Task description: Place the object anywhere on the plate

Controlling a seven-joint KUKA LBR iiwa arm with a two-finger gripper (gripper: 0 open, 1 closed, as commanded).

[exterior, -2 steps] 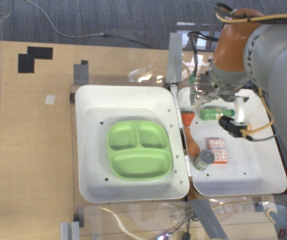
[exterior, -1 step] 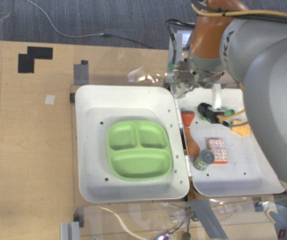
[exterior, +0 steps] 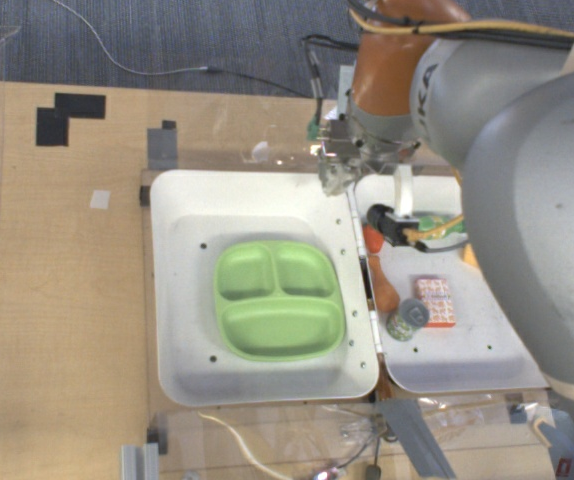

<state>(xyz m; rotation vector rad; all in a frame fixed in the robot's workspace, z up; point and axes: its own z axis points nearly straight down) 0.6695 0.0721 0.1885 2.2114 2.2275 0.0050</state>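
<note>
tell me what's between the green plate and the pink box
Camera view: between the green plate and the pink box lie the bins' rims, a brown object and a grey disc.

The plate (exterior: 279,313) is light green, its bin (exterior: 182,268) white, the small box (exterior: 435,301) pink and speckled.

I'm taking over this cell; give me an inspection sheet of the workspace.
Surface: wooden bench; white left bin and right bin side by side.
Job's things: green plate in left bin; pink box, grey disc, brown piece in right bin.
Clutter: nothing seen.
Grippers: gripper above the bins' far rims, near their join.
Cables: white cable on the floor; loose wires at bench's near edge.
Surroundings: grey carpet; black marks on bench.
</note>
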